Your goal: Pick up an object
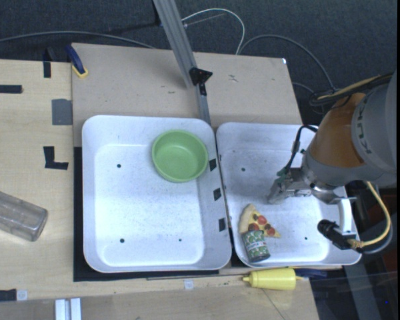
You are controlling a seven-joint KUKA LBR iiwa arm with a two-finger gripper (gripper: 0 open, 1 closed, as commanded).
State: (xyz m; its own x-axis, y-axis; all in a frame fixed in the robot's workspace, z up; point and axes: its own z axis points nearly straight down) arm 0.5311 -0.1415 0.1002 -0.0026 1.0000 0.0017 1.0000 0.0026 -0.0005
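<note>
Camera view: hand over the right bin, no object between its fingers.

The hand (280, 191) sits low in the right bin (253, 145), right of frame centre; its fingers appear close together and hold nothing. The nearest candidates, a pizza slice toy (258, 221) and a small green can (257, 245), lie touching each other just below and left of the hand, near the bin's lower edge. Risk: a straight descent would likely close on bare bin floor, missing both; the flat slice may slip, the can may roll. A green bowl (180, 155) rests in the left bin (100, 199), well apart.
</note>
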